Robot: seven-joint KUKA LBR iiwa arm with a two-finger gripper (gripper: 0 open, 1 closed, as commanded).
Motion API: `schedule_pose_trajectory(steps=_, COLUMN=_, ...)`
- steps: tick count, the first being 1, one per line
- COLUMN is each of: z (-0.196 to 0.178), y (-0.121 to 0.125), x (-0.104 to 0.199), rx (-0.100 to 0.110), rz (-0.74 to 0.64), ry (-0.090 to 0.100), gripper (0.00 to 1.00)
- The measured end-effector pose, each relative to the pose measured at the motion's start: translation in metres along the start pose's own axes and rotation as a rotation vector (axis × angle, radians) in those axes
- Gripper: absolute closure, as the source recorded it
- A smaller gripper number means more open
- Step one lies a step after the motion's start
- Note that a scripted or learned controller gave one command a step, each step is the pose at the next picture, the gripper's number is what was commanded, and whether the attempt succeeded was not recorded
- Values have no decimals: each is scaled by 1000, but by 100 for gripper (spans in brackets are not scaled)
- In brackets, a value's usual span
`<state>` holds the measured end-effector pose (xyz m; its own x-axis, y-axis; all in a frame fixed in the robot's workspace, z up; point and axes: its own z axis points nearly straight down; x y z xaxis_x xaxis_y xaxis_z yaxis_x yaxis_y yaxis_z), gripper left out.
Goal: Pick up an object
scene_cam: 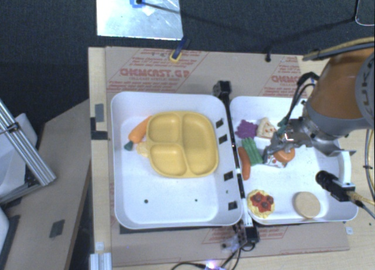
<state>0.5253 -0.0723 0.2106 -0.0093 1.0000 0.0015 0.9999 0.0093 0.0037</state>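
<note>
Divided plate [179, 144] in left bin [126, 204]; carrot [139, 129] at plate's left; cookie [307, 204] in right bin [345, 210].

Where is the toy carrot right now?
The carrot lies in the left bin, touching the upper-left edge of the yellow divided plate.

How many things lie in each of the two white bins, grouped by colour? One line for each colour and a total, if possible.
Yellow: 2, divided plastic plate, round pizza toy
Orange: 3, carrot toy, sausage toy, orange piece under the gripper
Purple: 1, grape bunch toy
Green: 1, stalk toy
Beige: 2, round biscuit toy, wedge toy
Total: 9
</note>
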Motion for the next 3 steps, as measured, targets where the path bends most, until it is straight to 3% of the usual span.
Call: schedule_pose_trajectory(steps=3, z=-1, y=79, x=166, rx=0, rz=0, ry=2, gripper=100)
